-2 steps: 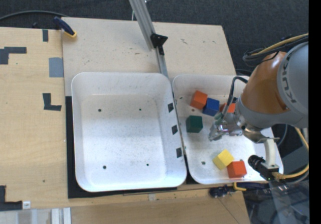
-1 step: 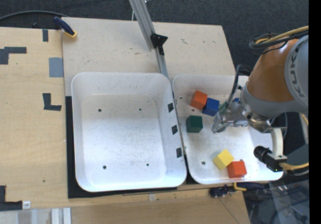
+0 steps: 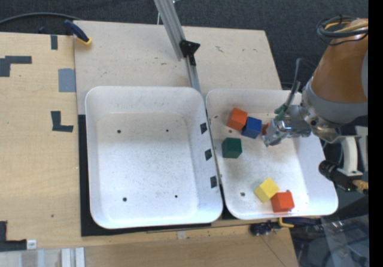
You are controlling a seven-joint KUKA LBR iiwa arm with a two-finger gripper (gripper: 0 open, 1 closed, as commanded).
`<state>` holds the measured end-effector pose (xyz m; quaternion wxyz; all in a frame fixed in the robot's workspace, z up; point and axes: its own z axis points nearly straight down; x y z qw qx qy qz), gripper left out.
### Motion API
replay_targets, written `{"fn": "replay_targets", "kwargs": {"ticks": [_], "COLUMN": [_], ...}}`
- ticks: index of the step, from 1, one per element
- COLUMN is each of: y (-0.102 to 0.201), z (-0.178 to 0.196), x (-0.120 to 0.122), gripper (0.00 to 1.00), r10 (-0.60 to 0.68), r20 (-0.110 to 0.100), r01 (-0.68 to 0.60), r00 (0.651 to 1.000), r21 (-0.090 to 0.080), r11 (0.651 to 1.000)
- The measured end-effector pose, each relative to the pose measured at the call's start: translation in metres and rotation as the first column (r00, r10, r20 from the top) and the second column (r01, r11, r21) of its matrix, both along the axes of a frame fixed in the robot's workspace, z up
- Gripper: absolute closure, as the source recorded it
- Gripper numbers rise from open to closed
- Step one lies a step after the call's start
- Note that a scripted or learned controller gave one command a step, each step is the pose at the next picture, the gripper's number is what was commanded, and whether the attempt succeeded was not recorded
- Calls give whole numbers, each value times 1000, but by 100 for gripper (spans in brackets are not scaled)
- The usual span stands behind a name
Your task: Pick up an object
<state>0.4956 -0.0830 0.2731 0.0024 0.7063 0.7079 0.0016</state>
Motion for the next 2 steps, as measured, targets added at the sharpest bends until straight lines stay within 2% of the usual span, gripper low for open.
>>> {"fn": "replay_targets", "kwargs": {"ticks": [1, 2], "y": [56, 106], "z": [-14, -12], "x": [25, 46], "gripper": [100, 100], "r10": [4, 4], "r20": [-8, -6], "r01": [-4, -4], "r00": [1000, 1000], "r21": [2, 2], "r11": [1000, 1000]}}
